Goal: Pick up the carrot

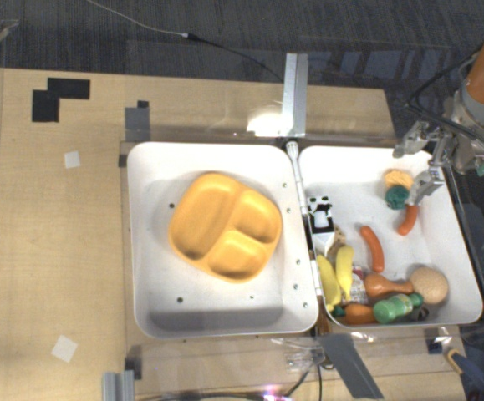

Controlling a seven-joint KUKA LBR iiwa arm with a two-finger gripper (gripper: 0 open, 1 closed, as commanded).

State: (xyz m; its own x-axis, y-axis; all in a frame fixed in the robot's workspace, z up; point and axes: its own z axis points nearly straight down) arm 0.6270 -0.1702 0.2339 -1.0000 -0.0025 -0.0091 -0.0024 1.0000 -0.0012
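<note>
The carrot (407,220) is a short orange-red piece with a teal-green top (397,196). It lies tilted in the upper right part of the right bin (467,249). A yellow lump (398,178) touches its green end. My gripper (411,171) hovers over the bin's upper right corner, just above the carrot's top. It is open, one finger (428,182) pointing down towards the carrot and the other (404,144) near the bin's far rim. Nothing sits between them.
The right bin also holds a red sausage (373,249), bananas (336,276), a beige ball (430,284), a brown-orange gourd (382,286), a green piece (394,308) and a black-and-white item (319,212). A yellow divided plate (225,225) lies in the left bin (154,307).
</note>
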